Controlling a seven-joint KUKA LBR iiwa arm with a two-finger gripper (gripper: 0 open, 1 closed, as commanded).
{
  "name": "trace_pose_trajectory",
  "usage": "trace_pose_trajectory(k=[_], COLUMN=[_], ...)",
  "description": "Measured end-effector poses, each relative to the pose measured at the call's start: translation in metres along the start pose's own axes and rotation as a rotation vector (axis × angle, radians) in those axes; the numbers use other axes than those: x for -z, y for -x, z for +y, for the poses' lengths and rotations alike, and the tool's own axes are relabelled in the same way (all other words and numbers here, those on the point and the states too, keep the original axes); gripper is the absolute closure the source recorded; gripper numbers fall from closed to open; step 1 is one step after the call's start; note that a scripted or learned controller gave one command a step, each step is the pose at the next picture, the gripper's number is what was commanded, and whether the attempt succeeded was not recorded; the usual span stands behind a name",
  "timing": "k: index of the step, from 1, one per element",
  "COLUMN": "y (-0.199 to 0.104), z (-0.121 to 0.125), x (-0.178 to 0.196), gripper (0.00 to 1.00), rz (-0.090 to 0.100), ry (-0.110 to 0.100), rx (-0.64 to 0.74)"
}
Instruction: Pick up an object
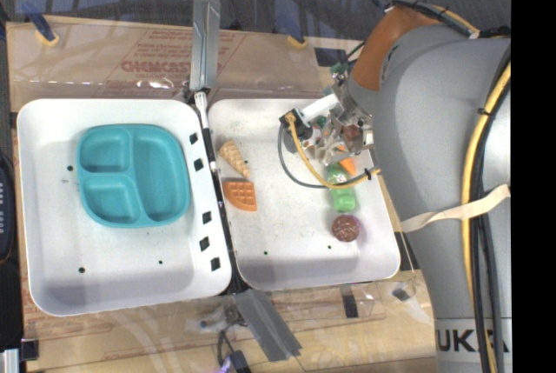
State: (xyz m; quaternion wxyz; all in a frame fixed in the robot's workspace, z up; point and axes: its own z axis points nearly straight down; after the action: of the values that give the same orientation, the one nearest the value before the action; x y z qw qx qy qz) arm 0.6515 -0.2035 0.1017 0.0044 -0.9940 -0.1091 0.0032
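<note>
Two white bins sit side by side on the bench. The left bin [52,258] holds a teal divided plate [133,173], lying flat toward its upper half.

The right bin [287,263] holds the loose items. Near its left wall: a cone-shaped tan piece [233,156], and just below it an orange waffle-like square [241,194]. The two are close, possibly touching. Toward the right wall: a green object [344,200], and just below it a round dark-red object [346,228], near each other but apart.

The arm [434,128] comes in from the right, its orange band [382,45] visible above the wrist. The gripper [334,156] is low over the upper right part of the right bin, wrapped in cables and fittings. A small orange bit [347,165] and some green show at its tip, just above the green object. I cannot tell how wide the hand stands, or whether it has hold of anything.
</note>
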Motion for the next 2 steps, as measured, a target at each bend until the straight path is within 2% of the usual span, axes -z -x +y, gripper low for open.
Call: trace_pose_trajectory(k=[1,2], y=[0.000,0.000], z=[-0.001,0.002], x=[0.010,-0.011], gripper=[1.00,1.00], rz=[-0.001,0.000], ry=[-0.002,0.001], rx=[0.005,-0.006])
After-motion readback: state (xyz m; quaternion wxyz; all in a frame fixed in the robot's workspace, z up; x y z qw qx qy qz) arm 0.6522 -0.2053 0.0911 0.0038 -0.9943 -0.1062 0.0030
